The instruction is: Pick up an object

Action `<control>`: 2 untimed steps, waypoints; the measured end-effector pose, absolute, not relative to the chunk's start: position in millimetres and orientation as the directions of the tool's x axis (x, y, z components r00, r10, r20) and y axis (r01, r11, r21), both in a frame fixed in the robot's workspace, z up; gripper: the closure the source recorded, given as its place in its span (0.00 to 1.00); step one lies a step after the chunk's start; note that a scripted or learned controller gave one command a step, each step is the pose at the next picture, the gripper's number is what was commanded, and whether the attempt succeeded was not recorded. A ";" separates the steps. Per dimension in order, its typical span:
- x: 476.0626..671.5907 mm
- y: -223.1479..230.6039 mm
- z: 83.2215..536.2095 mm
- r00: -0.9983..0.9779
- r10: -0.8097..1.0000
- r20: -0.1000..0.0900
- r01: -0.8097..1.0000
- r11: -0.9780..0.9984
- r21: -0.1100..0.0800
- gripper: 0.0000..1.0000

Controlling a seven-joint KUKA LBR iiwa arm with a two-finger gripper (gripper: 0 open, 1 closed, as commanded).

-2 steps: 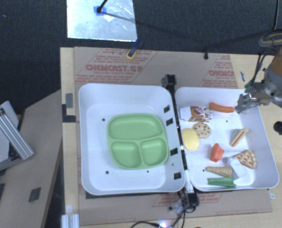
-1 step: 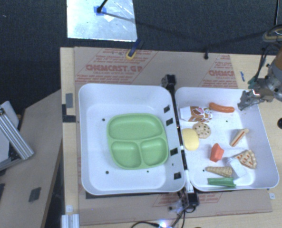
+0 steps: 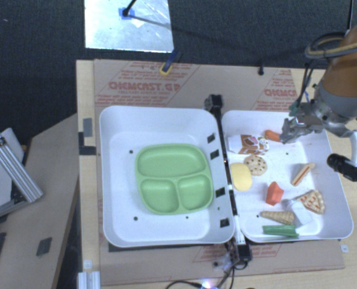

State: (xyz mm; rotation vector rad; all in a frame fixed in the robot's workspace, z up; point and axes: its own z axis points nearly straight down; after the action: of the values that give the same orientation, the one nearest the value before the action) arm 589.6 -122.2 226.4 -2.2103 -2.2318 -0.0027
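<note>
My gripper (image 3: 286,135) hangs over the back of the right bin (image 3: 335,179), right beside a small orange piece (image 3: 272,135) that lies at its fingertips. I cannot see whether anything sits between the fingers. Toy foods lie scattered in that bin: a printed wrapper (image 3: 251,142), a chocolate-chip cookie (image 3: 256,164), a yellow round piece (image 3: 241,177), a red piece (image 3: 274,192), a hot dog (image 3: 301,174), a pizza slice (image 3: 312,201), a cone (image 3: 278,217) and a green bean pod (image 3: 280,230).
The left bin (image 3: 115,131) holds a green three-compartment plate (image 3: 173,178). A black hinge strip (image 3: 220,161) runs between the bins. The arm's grey and orange body (image 3: 347,77) looms over the right bin's back right corner.
</note>
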 end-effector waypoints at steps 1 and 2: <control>591.2 -78.3 227.3 -0.009 1.000 0.002 1.000 0.009 0.001 1.00; 586.6 -28.6 217.4 -0.009 1.000 0.001 1.000 0.009 0.000 1.00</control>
State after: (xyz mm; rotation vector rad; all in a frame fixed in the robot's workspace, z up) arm 586.6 -28.6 217.4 -2.2111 -2.2307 -0.0018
